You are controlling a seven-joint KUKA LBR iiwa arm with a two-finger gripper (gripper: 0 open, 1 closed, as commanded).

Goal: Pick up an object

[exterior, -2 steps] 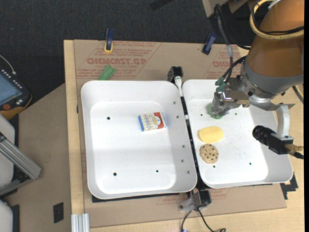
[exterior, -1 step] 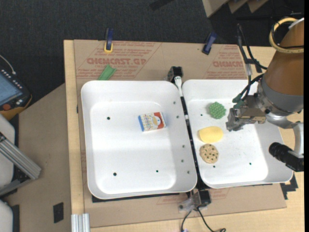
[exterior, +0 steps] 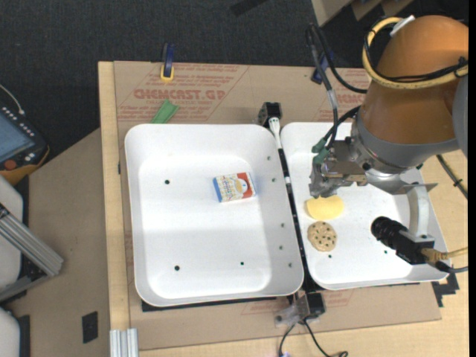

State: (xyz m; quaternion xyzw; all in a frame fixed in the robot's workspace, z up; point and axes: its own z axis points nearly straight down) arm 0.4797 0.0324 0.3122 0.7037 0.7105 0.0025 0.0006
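Right bin: hand touching yellow piece.

A brown cardboard-covered bench carries 2 shallow white bins side by side, their inner edges touching. The left bin sits near the bench's middle; the right bin reaches toward its right edge. A green strip and a yellow-and-blue clamp lie at the far left.
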